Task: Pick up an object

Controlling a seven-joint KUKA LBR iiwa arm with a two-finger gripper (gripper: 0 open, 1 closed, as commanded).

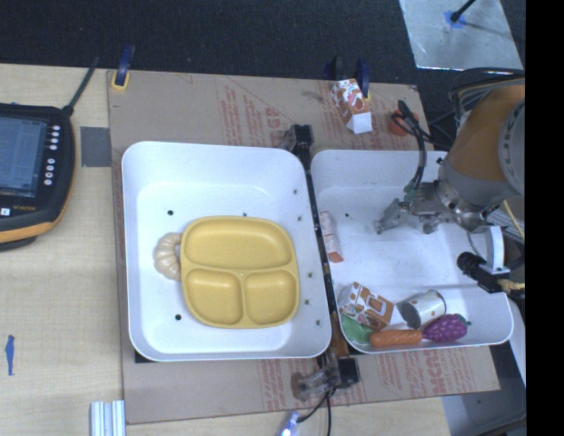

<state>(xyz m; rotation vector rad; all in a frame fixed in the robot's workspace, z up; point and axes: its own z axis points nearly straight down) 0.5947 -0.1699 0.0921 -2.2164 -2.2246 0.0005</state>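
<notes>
My gripper hangs over the upper middle of the right bin, reaching in from the right, with bare bin floor under it. Along that bin's front edge lie a small brown-and-white carton, a silver can, a purple bunch of grapes, an orange carrot and a green piece. A slim reddish packet rests by the divider on the bin's left side. None of these touches the gripper.
The left bin holds a yellow divided plate with a beige ridged item at its left. A small carton stands behind the bins. A teach pendant lies at the far left.
</notes>
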